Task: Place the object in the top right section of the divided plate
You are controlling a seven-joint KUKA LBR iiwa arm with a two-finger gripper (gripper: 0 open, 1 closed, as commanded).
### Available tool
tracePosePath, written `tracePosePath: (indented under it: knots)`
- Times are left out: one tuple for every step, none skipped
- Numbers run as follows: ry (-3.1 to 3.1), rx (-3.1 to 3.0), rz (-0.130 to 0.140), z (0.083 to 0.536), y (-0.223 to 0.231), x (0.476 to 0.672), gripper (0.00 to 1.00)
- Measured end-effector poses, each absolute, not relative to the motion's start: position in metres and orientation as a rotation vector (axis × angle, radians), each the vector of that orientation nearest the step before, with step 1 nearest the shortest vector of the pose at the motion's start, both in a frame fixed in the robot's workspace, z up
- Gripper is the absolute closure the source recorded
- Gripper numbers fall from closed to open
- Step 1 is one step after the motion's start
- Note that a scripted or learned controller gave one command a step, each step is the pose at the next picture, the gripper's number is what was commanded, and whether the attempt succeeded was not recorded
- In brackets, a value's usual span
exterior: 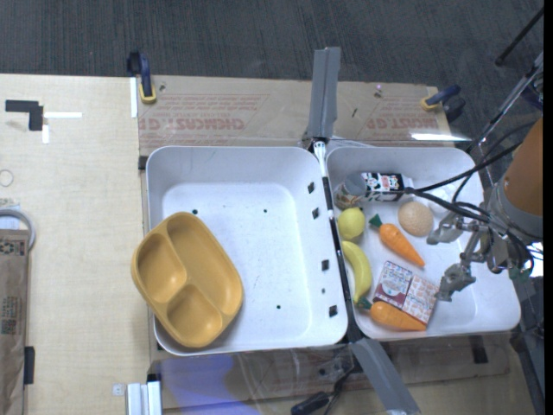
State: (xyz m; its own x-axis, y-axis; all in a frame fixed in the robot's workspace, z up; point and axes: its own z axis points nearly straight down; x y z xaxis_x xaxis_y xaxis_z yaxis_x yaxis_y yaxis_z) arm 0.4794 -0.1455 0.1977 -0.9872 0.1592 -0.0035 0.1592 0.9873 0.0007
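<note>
Camera view: claw (455, 277) low over right bin (492, 318), beside box (404, 287), gripping nothing visible; finger gap impossible to tell. Carrot (401, 243), egg (416, 219), lemon (351, 223), banana (358, 271) clustered for picking. Plate (186, 279) waiting in left bin (259, 197), sections bare.

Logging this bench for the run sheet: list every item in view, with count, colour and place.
plate: 1, yellow, three sections, left bin, front left
left bin: 1, white, centre of the bench
right bin: 1, white, beside the left bin
carton: 1, black and white, right bin, back
egg: 1, beige, right bin, by the carrot
carrot: 1, orange, right bin, middle
lemon: 1, yellow, right bin, left edge
banana: 1, yellow, right bin, below the lemon
box: 1, red and white, right bin, front
orange piece: 1, orange, partly under the box
clamps: 2, blue and yellow, back of the bench
gripper: 1, grey, over the right bin's right side
</note>
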Motion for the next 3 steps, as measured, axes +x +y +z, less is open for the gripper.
tracePosePath:
  knots:
    - [3.131,-0.241,0.002,0.164,-0.199,0.478,0.00]
    - [3.092,-0.544,0.003,0.147,-0.221,0.485,0.00]
    - [3.014,-0.874,0.002,0.150,-0.220,0.491,0.00]
